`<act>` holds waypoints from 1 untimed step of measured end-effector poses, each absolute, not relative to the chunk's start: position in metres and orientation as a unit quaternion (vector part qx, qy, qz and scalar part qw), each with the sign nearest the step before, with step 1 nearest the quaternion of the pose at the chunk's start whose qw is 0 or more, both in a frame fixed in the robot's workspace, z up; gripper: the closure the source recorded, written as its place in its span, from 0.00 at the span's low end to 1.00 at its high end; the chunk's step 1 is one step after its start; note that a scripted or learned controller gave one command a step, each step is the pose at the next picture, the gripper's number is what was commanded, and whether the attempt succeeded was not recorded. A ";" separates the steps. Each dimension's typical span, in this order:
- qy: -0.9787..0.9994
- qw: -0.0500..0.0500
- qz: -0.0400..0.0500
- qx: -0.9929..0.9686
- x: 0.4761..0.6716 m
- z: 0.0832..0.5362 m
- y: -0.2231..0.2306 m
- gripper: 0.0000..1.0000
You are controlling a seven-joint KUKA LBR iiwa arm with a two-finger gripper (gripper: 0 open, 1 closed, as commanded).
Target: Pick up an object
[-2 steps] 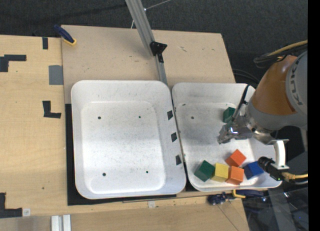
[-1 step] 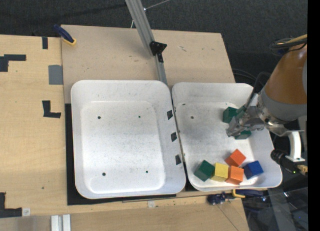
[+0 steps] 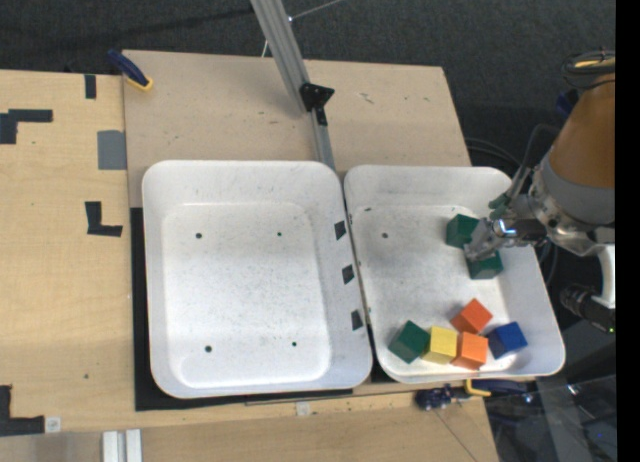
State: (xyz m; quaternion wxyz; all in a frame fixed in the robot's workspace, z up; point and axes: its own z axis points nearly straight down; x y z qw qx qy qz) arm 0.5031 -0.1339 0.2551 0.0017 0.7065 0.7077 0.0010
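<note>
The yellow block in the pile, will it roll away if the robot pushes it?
Probably not: the yellow block looks like a cube with flat faces, so it should slide. It sits between a green block and an orange block, so they would likely move too.

The hand [image 3: 487, 247] hides part of a green block [image 3: 485, 267].

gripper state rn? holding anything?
Gripper: cannot be told whether open or closed; it sits low in the right white bin, right among two dark green blocks, with no grasp visible.
</note>
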 end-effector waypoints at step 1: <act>0.709 -0.001 0.000 0.705 0.509 0.248 -0.090 1.00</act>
